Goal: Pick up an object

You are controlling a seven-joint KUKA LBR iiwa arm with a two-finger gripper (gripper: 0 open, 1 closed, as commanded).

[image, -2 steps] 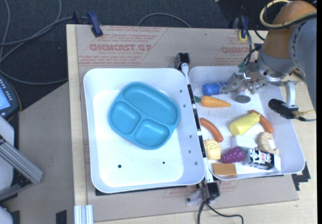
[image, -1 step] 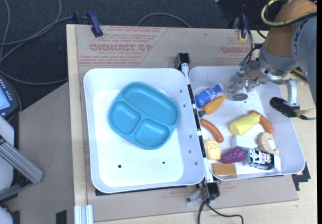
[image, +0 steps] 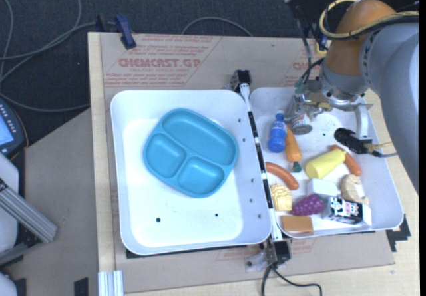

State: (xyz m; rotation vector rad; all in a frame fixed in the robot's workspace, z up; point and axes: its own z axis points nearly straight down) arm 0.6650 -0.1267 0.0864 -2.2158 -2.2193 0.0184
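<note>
The arm (image: 393, 42) covers the far right corner of the right bin (image: 385, 189), so whatever lies under it is hidden. Its wrist hardware also crowds the end effector (image: 301, 114), which hangs low over the far part of that bin. From this slanted view I cannot tell whether it is released or clenched, and nothing can be seen gripped in it.

The things that could be picked lie in the right bin. A blue bottle (image: 277, 134) lies just beside the end effector, on the side nearer the divider, with an orange carrot (image: 293, 147) touching it. Nearer the front are:
- a reddish sausage (image: 281, 173)
- a yellow block (image: 325, 162)
- an ear of corn (image: 281, 198)
- purple grapes (image: 308, 205)
- a slice of toast (image: 297, 223) against the front wall

A white box with black patches (image: 345, 209), possibly a small milk carton, is partly tucked behind the grapes. Beside it, a beige lump (image: 351, 188) is too small to name.

The left bin (image: 140, 208) holds a blue divided plate (image: 191, 151), well apart from the end effector. Both bins rest on the desk (image: 166, 62).
</note>
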